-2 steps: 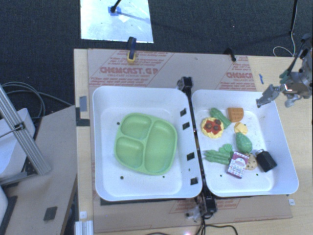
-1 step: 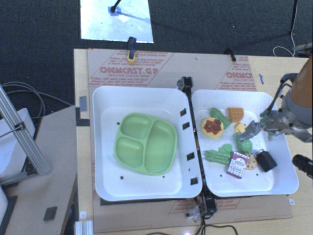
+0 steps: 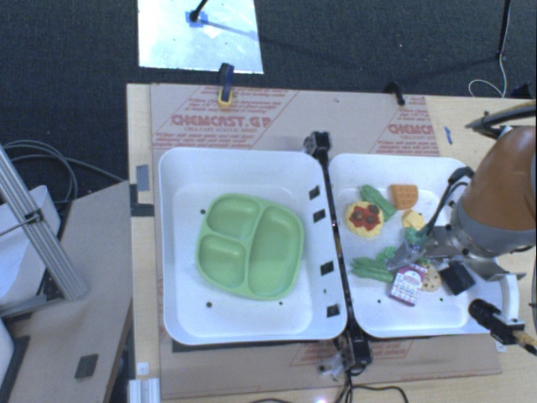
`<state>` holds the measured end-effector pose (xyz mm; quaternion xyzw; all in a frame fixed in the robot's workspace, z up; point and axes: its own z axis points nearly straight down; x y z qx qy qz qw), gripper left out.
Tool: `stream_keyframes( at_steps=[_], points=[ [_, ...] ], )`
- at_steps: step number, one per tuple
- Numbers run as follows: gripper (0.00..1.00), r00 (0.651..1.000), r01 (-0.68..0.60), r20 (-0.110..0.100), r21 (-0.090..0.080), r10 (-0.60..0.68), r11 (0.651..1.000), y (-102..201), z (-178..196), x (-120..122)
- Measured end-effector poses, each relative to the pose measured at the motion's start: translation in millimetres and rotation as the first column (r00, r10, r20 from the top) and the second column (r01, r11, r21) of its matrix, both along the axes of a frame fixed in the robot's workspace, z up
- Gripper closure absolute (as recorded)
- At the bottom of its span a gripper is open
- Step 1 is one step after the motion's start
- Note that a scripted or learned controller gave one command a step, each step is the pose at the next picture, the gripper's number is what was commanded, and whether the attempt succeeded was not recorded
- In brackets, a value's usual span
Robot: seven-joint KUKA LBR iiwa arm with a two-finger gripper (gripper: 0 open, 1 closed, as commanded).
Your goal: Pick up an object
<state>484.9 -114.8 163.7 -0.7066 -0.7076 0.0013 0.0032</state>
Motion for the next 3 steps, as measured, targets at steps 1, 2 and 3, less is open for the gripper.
stream_keyframes(
  at_steps=[1, 2, 3],
  points=[
    [0.0, 1.0, 0.002, 0.01, -0.004, -0.002, 1.0, -33, -82, 42],
    [1.0, 1.0, 0.001, 0.015, -0.003, -0.001, 1.0, -32, -67, 43],
    [0.0, 1.0, 0.001, 0.014, -0.003, -0.001, 1.0, -32, -67, 43]
  ],
)
